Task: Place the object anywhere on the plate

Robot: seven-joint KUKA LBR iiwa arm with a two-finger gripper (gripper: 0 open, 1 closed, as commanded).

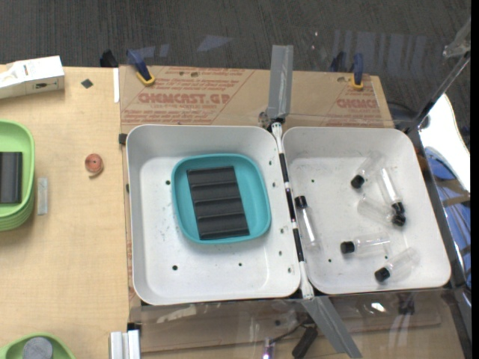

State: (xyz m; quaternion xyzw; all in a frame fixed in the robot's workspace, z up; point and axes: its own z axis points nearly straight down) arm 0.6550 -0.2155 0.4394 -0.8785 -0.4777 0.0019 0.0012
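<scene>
A teal square plate (221,198) lies in the left white bin (150,268), a little above that bin's middle. A dark ridged block (217,202) covers most of the plate's inside. In the right white bin (329,275) lie several clear plastic vials with black caps. One vial (372,172) is at the upper middle and another (391,198) lies just right of it. A third vial (365,244) rests lower down, and one more (395,265) sits near the front right corner.
A thin clear tube (305,221) lies along the divider between the bins. Cardboard (194,96) sits behind the bins. On the wooden bench to the left are a green tray (16,174), a small red disc (93,164) and a white box (30,77).
</scene>
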